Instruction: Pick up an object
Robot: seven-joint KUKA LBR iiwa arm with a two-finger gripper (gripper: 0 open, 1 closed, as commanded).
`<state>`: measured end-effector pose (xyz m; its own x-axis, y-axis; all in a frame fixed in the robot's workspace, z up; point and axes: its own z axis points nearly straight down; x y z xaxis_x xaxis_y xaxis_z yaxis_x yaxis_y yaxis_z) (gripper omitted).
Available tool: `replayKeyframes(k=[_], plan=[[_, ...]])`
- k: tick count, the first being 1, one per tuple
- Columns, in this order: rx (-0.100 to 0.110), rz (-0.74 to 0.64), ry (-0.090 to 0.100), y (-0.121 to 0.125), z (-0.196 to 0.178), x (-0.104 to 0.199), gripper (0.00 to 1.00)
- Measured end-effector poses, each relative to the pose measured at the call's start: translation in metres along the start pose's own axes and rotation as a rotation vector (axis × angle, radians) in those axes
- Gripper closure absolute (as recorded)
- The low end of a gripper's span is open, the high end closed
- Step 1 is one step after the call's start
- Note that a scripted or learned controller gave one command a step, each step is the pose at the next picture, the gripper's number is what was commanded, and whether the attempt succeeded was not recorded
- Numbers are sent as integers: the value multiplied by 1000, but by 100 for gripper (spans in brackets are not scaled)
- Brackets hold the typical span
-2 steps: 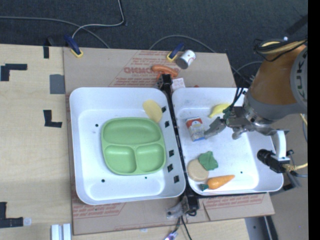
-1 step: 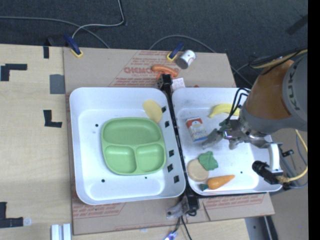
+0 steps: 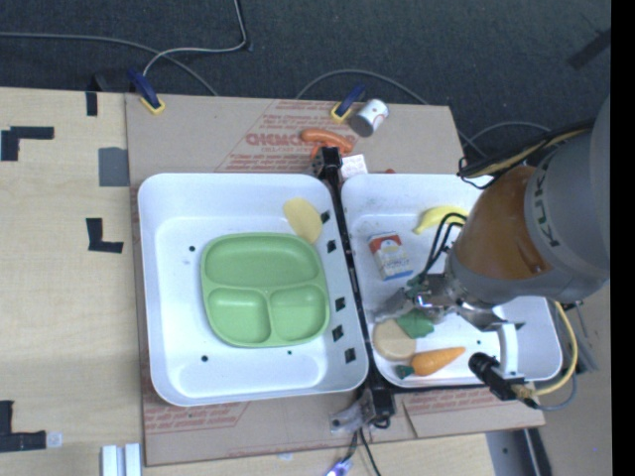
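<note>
Objects for picking lie in the right bin [image 3: 556, 355], grouped close under and beside the end effector [image 3: 429, 300], which hangs low over the middle of that bin at the tip of the grey arm [image 3: 541, 231] with its orange band. Whether the end effector is released or clenched cannot be told, since the wrist and cabling hide its tip, and nothing can be seen grasped in it. A green item [image 3: 417, 325] sits directly beneath it, seemingly touching or just short of it. A round tan disc [image 3: 394, 341] lies just beside that green item, on the side towards the left bin, and an orange carrot [image 3: 437, 361] lies just beyond, nearer the bin's front wall. A small red-and-white packet [image 3: 391, 256] rests apart from the end effector on the far side, and a yellow banana [image 3: 437, 216] lies farther still, near the bin's back wall, partly behind the arm. Well away, across the divider, the left bin [image 3: 169, 266] holds a green divided plate [image 3: 265, 290] and a pale yellow lemon-like item [image 3: 304, 219] near its back corner. Both bins stand on a cardboard sheet [image 3: 218, 137] on the worktop [image 3: 50, 296].
</note>
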<state>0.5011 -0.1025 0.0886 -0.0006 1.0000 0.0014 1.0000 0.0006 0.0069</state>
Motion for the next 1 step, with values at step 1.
replayKeyframes(k=[1], plan=[[-11,0,-1,4,-13,1,100]])
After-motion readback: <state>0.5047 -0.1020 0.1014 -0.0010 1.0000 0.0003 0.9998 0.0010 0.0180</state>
